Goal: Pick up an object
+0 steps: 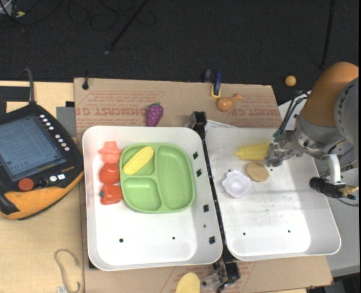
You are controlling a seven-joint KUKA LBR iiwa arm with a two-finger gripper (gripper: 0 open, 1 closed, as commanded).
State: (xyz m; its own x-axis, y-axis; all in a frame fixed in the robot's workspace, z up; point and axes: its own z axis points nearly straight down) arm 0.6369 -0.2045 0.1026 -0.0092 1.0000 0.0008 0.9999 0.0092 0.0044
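in the camera view two shallow white bins sit side by side in the middle of the frame, the left bin (104, 237) and the right bin (302, 237), touching along a dark central seam. the grey arm (336, 112) with its orange band comes in from the right edge, and its gripper (275, 155) sits low in the upper part of the right bin; whether it is spread or pressed together cannot be told from this slant. just left of the gripper lies a yellow piece (252, 152), touching or nearly touching it, though nothing is clearly pinched. just below that is a round tan piece (258, 173), and lower left of it a small white object (236, 184), close beside the tan one. in the left bin a green divided plate (162, 188) lies near the centre, with a yellow corn cob (137, 160) in its upper left compartment. an orange-red toy (109, 173) lies just beside the plate's left edge. above the bins, on brown cardboard, sit a purple grape bunch (154, 113) and an orange pear-shaped item (228, 102). a control pendant (27, 157) rests at the left of the frame. a yellow object (188, 282) sits at the bottom edge.
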